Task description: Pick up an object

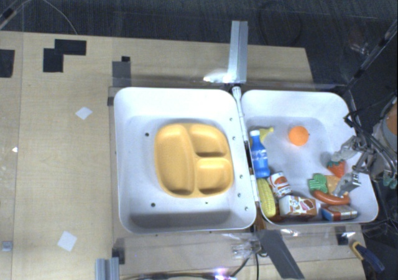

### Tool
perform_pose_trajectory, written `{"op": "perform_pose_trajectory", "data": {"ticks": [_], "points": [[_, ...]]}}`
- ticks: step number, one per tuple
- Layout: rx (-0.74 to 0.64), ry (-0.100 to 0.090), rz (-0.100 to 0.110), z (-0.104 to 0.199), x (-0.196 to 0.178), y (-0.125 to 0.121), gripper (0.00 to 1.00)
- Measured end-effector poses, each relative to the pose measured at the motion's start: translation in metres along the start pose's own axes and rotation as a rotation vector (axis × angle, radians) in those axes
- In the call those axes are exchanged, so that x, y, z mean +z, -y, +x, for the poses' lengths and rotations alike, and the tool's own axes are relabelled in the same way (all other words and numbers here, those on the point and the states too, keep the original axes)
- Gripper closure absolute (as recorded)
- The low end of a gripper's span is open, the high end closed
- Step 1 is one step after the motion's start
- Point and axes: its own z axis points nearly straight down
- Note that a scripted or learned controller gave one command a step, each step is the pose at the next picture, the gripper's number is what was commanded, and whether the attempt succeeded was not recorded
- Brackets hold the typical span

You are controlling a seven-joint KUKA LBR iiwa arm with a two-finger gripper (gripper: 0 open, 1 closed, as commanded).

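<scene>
My gripper (347,167) reaches in over the right edge of the right bin (323,107), and its two fingers are spread apart. A small orange-red piece with a green top (336,168) lies in the bin by the fingertips, not clamped. Close by lie a green toy (319,182) and a red sausage (333,198). An orange ball (299,135) rests further back in the same bin. A blue bottle (259,157), a corn cob (266,198) and a small can (280,184) line the bin's left side.
The left bin (134,167) holds a yellow divided tray (191,158). A red-and-white packet (301,206) and a blue-and-orange item (339,213) lie along the right bin's front wall. A yellow item (266,132) sits behind the bottle. Cables hang at the far right.
</scene>
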Motion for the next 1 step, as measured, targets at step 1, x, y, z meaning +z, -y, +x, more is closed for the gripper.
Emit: {"op": "perform_pose_trajectory", "data": {"ticks": [1], "points": [[-0.305,0.009,0.000,0.0138,0.0845,-0.0496,0.00]]}}
